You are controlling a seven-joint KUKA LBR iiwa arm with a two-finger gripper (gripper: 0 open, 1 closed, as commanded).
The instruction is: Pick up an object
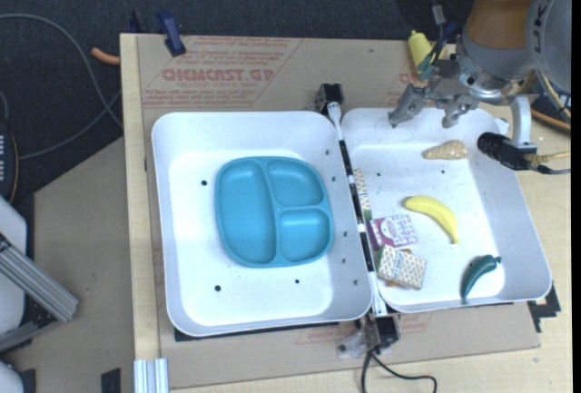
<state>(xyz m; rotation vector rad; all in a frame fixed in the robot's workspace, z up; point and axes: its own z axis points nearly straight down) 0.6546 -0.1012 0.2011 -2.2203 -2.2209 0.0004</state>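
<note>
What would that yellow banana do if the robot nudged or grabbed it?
The banana is curved and lies flat on the right bin's smooth floor, so a nudge would probably spin or slide it rather than roll it. Its glossy, uniform look suggests a light plastic toy, likely stiff and somewhat slippery.

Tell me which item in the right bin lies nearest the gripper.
The beige, peanut-shaped piece at the far end of the right bin, just below the open gripper. The banana, packets and green pepper all lie farther down.

Blue divided plate (272, 210) in left white bin (182, 142), on cardboard-covered bench (218, 73).
</note>
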